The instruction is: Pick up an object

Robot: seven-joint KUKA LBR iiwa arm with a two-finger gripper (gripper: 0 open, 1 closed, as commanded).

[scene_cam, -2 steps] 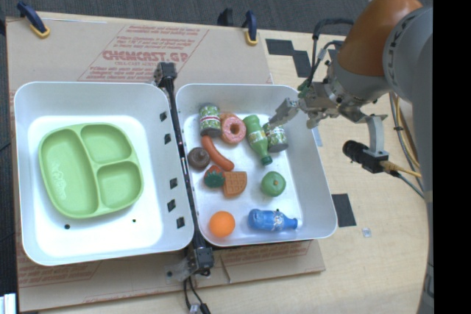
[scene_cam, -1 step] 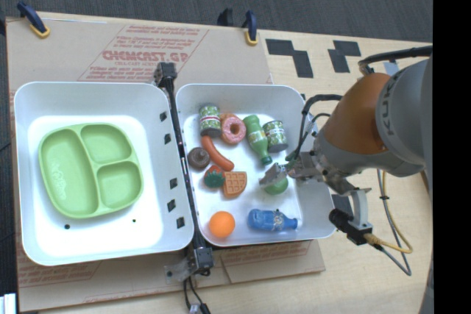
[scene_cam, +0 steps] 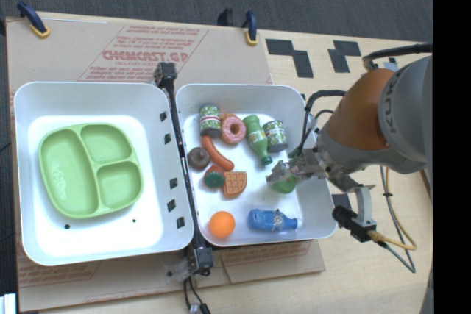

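We find the claw [scene_cam: 283, 174] low at the right white bin's [scene_cam: 315, 226] right wall, over a small rounded green toy [scene_cam: 284, 184]; grip state unreadable. We judge wall contact could spoil the grasp.

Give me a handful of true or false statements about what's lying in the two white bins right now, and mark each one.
1. The light green divided plastic tray lies in the left white bin. True.
2. The round orange ball sits in the left bin. False: it is in the right white bin, near its front edge.
3. The pink ring doughnut lies beside the dark green toy bottle. True.
4. The blue toy bottle stands upright. False: it lies on its side.
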